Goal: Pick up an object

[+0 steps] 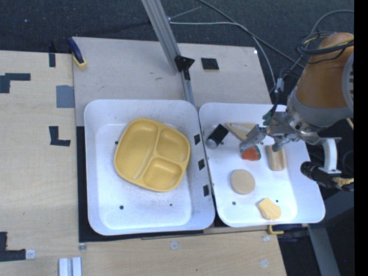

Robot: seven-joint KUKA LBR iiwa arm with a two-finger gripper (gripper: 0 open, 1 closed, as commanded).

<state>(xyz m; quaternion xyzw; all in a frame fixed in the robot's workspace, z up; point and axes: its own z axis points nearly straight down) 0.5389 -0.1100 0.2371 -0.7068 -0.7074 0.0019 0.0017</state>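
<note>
— Gripper (265,139) first: where is it, and what are its fingers doing?

— It hangs over the right bin (307,203), in that bin's upper half. Its two fingers are spread apart, one slanting toward the bin's middle, the other pointing down at the bin's right part. Nothing sits between them.

— What lies closest to it in that bin?

— A small red object (250,153) lies just at the tip of the inner finger; I cannot tell whether they touch. A tan cylinder (276,159) lies by the other finger, a little nearer the bin's right wall.

— And the rest of that bin?

— A black cylinder (217,135) near its left wall, up top. A beige wedge (238,130) beside that, partly under the finger. A round tan disc (242,181) near the bin's centre, and a yellow chunk (268,209) toward its lower edge.

— Anything outside the right bin?

— The left bin (100,206) touches its left wall and holds a yellow divided plate (152,153), lying flat. A metal pole (164,27) slants up beyond the two bins' shared top corner.
</note>
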